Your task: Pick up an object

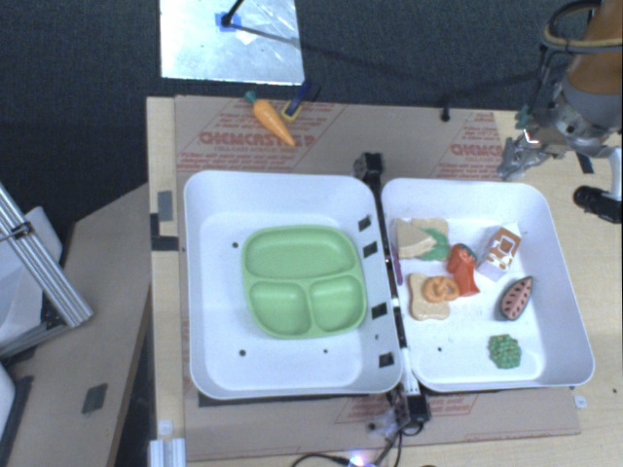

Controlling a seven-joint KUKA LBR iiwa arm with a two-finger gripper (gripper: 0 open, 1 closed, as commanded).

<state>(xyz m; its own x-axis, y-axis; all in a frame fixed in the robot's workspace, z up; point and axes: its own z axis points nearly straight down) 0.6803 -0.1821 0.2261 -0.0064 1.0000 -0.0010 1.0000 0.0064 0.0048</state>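
**Two bins, six small objects, arm off the upper right corner**

A tan bench with red-printed cardboard (458,149) under the bins fills the middle of the frame, dark carpet behind it.

Nearest, along the lower edge, sit two shallow white bins side by side. The left bin (219,212) holds one green tray (302,280) with three compartments. The right bin (555,261) holds six small objects: one green broccoli-like piece (504,351) at lower right, one dark oval piece with a red face (516,298) above it, one orange-topped tan piece (433,295) at the center, one red piece (463,269) touching it, one white and orange carton (502,249), and one tan slice (421,238) nearest the divider.

Farther back, one toy carrot (273,122) lies on the cardboard beyond the left bin, and one silvery sheet (232,27) lies on the carpet at upper left.

The gripper (516,154) hangs at the upper right, just above the right bin's far rim; whether it is open or closed I cannot tell. It grips nothing visible. The carton is the nearest object, below it and apart.
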